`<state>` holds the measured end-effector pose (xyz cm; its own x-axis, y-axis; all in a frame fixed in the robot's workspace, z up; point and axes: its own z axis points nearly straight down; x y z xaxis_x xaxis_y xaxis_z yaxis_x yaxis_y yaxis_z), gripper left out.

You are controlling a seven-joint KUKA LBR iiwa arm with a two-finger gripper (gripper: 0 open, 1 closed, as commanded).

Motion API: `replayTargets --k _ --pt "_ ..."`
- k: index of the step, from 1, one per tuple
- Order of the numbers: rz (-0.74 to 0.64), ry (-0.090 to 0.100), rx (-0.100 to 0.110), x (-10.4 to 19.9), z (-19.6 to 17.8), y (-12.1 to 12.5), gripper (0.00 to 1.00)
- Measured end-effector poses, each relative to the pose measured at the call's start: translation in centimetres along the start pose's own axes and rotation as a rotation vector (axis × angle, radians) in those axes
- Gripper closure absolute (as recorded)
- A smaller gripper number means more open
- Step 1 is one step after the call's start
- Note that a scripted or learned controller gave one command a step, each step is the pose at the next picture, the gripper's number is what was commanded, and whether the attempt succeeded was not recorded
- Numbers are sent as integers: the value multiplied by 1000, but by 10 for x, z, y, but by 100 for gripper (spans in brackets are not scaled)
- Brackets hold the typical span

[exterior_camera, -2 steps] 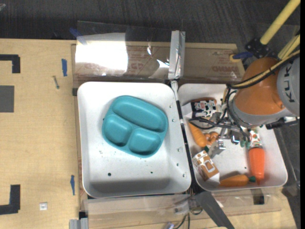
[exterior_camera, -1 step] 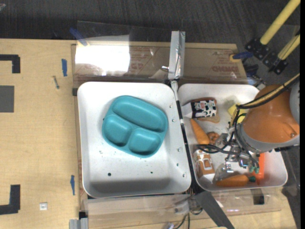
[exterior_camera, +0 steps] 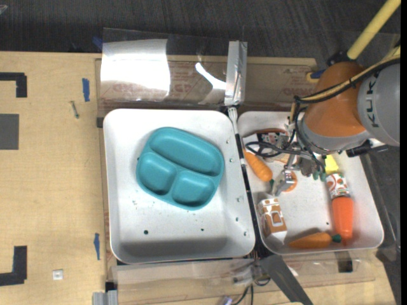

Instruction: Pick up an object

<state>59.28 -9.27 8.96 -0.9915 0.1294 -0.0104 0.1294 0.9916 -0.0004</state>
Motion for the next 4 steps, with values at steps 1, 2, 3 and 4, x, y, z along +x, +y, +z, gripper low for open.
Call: replayTargets --k 1,2,3,4 --pt "-70 1 -1 63 -1 -21 0" --pt "89 -1 1 0 -42 -84 0" --pt "93 0 -2 32 1 -134 0" --pt "215 1 -5 64 1 -135 0"
